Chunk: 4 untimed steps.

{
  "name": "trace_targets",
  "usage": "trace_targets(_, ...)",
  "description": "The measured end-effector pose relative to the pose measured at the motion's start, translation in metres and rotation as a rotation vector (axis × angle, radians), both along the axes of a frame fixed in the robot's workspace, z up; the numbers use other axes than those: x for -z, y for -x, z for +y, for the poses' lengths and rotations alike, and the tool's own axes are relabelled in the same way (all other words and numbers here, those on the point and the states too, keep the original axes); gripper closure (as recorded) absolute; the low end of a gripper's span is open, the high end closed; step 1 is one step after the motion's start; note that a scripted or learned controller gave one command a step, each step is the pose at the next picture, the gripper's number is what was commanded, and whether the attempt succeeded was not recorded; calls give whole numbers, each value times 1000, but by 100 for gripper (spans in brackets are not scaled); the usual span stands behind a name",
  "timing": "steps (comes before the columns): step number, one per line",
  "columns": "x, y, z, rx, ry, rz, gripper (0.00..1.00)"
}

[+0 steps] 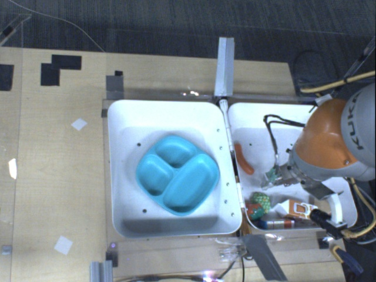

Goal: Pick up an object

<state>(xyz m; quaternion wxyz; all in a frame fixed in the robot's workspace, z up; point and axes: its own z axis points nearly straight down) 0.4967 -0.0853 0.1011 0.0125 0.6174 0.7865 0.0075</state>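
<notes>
1. Bench (53, 175) is bearing two shallow white bins side by side, divided by a metal rail (230, 157).
2. Left bin (120, 175) is holding a blue sectioned plate (177, 174), lying flat near the bin's middle, with three compartments facing up.
3. Right bin (249, 125) is holding the loose objects. An orange sausage-shaped item (244, 158) is lying just beside the rail, near the bin's left wall.
4. A green and red object (259, 203) is sitting in the right bin's lower left corner, below the orange item and apart from it.
5. A dark marker-like item (276, 222) and a white and orange packet (298, 208) are lying along the right bin's lower wall, just right of the green object.
6. Arm (329, 140), with its orange band, is reaching over the right bin from the right side.
7. Gripper (276, 176) is hanging over the right bin, above the green object and right of the orange item. Whether it is spread or pressed together cannot be told, and nothing is showing as held.
</notes>
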Motion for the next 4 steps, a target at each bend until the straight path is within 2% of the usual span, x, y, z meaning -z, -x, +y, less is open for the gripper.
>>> trace_targets(1,0,0,0,0,0,0,0)
trace_targets(2,11,4,-28,-96,-3,13,0)
trace_targets(3,11,-56,-58,-218,0,24,0)
trace_targets(4,15,-140,-91,-129,0,22,0)
